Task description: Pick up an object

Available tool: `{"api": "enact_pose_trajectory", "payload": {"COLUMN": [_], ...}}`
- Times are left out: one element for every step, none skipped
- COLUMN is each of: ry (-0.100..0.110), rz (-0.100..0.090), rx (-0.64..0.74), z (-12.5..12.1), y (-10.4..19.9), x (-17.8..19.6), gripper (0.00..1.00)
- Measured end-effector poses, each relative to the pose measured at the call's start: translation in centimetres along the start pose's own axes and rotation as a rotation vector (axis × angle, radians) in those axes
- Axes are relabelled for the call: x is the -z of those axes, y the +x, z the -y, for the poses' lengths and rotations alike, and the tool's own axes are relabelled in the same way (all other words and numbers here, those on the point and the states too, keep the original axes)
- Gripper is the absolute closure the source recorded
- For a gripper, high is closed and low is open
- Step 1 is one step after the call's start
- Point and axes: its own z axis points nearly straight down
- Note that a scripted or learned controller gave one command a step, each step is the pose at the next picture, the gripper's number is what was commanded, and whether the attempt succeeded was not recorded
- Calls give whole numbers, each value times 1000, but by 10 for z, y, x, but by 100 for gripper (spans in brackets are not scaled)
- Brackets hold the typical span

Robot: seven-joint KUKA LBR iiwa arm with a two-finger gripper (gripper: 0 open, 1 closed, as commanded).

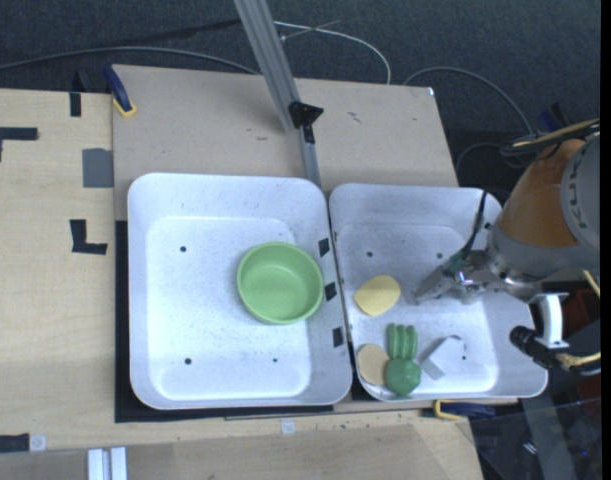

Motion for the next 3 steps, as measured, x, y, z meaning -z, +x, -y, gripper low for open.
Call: {"api": "enact_pose_trajectory", "payload": {"ry": [-7,-6,-10], "rz": [2,1,2], "rx": [1,2,1], "z": [0,0,-5], "y": [0,1,0], "x": [-3,7,49], "gripper": [0,100,100]}}
